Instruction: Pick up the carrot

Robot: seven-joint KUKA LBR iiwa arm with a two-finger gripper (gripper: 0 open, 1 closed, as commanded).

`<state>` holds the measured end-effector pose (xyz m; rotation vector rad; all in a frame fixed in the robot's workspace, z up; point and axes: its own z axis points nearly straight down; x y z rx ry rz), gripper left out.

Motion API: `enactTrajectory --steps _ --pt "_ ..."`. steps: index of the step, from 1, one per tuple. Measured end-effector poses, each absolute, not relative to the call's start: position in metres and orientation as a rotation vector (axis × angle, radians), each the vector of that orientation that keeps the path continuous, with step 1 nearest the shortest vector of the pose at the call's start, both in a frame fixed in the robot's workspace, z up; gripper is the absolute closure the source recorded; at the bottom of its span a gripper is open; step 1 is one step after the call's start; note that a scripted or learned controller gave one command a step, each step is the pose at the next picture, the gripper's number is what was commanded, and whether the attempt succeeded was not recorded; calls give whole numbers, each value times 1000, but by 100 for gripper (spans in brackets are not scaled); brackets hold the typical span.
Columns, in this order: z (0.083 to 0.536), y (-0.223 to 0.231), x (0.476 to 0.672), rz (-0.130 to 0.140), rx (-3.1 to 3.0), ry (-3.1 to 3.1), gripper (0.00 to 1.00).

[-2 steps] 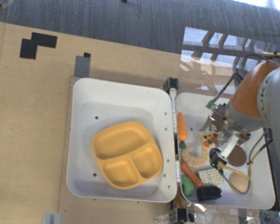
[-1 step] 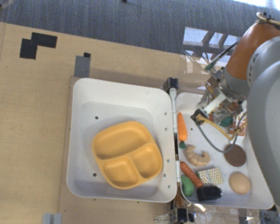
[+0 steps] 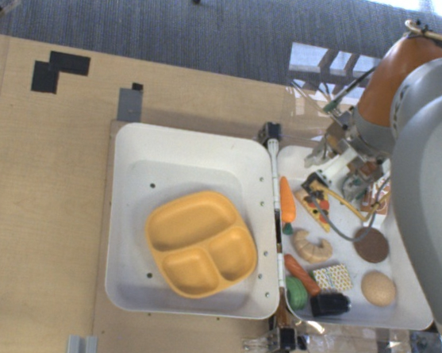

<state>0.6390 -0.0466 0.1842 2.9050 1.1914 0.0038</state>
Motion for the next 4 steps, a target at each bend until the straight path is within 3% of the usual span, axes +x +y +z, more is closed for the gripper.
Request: enactTrajectory --steps 1,2,3,4 --pt "184 -57 631 -1 2769 1483 0" --pt "87 -83 634 8 2878 1257 0" --pt "87 -81 605 10 3014 890 0" --pt "96 -80 607 13 3010 905 100"
